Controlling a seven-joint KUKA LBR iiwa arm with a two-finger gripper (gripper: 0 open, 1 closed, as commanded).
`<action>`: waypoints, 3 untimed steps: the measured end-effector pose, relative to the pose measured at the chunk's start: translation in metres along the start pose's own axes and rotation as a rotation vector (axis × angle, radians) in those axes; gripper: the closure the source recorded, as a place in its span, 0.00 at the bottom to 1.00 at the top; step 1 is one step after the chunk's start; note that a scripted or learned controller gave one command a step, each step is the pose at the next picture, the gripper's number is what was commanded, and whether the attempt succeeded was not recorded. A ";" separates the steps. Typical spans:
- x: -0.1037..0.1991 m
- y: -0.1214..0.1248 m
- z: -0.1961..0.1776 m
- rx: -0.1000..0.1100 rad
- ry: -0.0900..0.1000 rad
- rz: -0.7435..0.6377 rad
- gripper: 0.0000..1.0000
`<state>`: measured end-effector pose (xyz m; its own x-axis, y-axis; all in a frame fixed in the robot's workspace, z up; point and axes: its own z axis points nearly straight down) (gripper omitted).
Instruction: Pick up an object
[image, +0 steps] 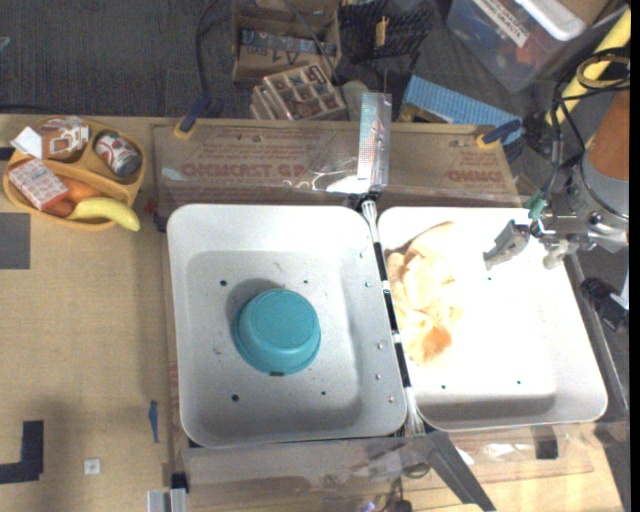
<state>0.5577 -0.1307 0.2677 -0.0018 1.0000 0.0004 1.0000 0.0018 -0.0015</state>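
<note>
Bowl: a teal bowl (278, 331) sits upside down near the middle of the left bin (200, 240), untouched
Right bin: the right bin (560, 390) shows an orange-tan patch along its left side
Gripper: the gripper (522, 243) hangs over the right bin's upper right area, well apart from the bowl
Fingers: spread apart with nothing between them
Worktop: a yellow dish of packets and a banana (105, 211) at the far left corner
</note>
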 end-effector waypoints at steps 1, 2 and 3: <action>0.071 -0.010 0.083 -0.001 0.000 -0.061 0.00; 0.036 -0.046 0.179 -0.012 0.000 0.000 0.00; 0.060 -0.051 0.081 -0.003 -0.001 -0.046 0.00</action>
<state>0.5068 -0.0706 0.1869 -0.0479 0.9989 -0.0003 0.9988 0.0479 0.0010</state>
